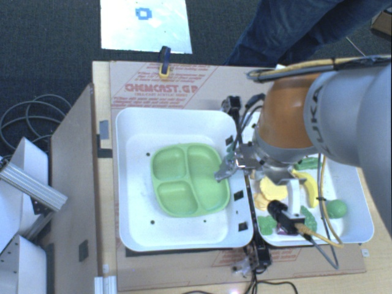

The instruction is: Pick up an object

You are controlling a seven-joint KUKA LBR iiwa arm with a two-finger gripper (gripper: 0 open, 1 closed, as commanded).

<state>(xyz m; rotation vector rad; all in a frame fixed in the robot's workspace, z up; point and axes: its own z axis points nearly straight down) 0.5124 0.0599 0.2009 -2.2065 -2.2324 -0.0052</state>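
Gripper (224, 171) sits at the green tray's (184, 182) right rim in the left bin (138, 164) (its grip can't be judged); best to pinch that rim squarely, then lift slowly.

Bench top is a cardboard sheet (184, 81) with red "CHEMCAST" print, a small yellow-and-blue clamp (164, 62) on its far edge, two shallow white bins side by side on it: left bin (131, 164), right bin (361, 222). Dark carpet (43, 35) behind, with a white sheet (144, 16) carrying a blue mark lying flat on it and someone in blue clothing (306, 11) at top right. Left of the bench: loose grey cables (18, 124), an aluminium extrusion bar (30, 185) and white panels (27, 158).
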